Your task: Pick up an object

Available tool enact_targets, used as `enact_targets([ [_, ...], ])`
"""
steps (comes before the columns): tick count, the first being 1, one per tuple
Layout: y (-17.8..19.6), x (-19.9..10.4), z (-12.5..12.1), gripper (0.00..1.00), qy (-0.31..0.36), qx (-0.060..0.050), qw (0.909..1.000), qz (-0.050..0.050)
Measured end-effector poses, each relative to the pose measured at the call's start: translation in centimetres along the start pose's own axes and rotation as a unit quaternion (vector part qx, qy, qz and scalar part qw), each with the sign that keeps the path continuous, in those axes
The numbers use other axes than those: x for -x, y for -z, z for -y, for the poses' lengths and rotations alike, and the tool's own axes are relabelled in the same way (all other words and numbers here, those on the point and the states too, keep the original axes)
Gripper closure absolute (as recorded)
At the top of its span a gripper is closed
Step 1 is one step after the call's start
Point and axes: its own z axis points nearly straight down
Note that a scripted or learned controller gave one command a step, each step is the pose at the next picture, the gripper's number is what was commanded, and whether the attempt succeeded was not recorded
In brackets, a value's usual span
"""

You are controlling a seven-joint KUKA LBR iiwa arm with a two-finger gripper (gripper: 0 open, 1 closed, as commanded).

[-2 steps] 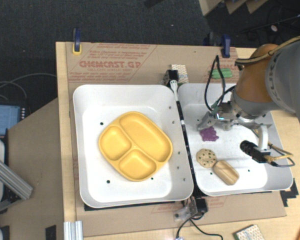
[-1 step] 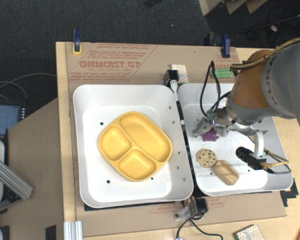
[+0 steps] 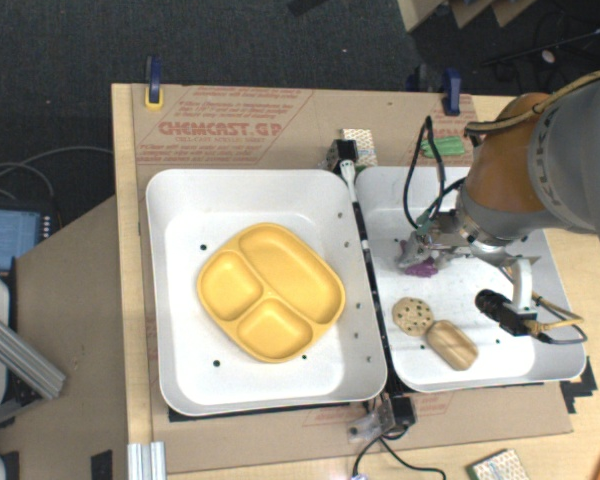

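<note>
My gripper (image 3: 421, 249) is low in the right bin (image 3: 550, 368), near its left wall, at the end of the grey arm with the orange band (image 3: 500, 173). A small purple object (image 3: 417, 266) lies directly under the gripper tip and is partly hidden by it. I cannot tell whether the gripper touches it. A round speckled cookie (image 3: 412, 314) lies on the bin floor below the gripper. Beside the cookie, to its lower right, is a tan oblong piece (image 3: 451, 345).
The left bin (image 3: 170, 218) holds a yellow divided plate (image 3: 270, 290) with three compartments, at its middle. A ridge (image 3: 365, 268) separates the two bins. The arm covers the upper right part of the right bin.
</note>
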Motion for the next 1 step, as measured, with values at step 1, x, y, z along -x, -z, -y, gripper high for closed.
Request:
enact_targets([
  [1,9.66,-4.79,-4.06,1.0,0.004,0.007,1.0,0.0],
])
